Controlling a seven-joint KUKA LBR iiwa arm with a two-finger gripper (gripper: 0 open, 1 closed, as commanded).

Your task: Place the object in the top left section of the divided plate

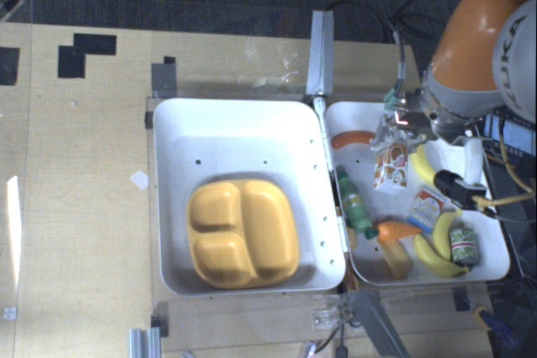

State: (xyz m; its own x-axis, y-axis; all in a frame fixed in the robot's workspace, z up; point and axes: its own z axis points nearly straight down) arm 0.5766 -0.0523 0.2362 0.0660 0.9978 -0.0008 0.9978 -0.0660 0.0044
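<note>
A yellow divided plate lies in the left bin, toward its front. Its two small sections are on the left and its large section on the right; all are bare. My gripper hangs over the back of the right bin. It is shut on the top edge of a small printed snack pouch, which hangs upright below the fingers.
The right bin holds a green bottle along its left wall and an orange-red piece at the back. There is also a red-and-white packet, an orange item, a banana, a small can and another yellow fruit.
</note>
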